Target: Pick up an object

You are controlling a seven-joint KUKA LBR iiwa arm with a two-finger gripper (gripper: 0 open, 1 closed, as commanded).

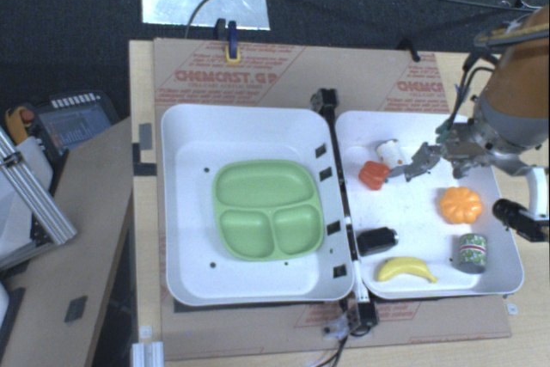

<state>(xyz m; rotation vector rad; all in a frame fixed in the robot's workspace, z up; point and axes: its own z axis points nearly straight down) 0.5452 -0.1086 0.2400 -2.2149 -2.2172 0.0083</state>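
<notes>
The right bin holds several small objects. A red-orange piece and a white piece lie near its upper left. An orange pumpkin sits mid-right, with a small can below it. A yellow banana lies along the front wall and a black object sits at the left wall. My gripper hangs over the bin's upper middle, between the red-orange piece and the pumpkin. Its fingers are spread open, one fingertip close to the red-orange piece, and nothing sits between them.
The left bin holds a green divided plate. A divider with black clips runs between the bins. The arm's orange band stands over the right bin's far right corner. A black part juts over the right wall.
</notes>
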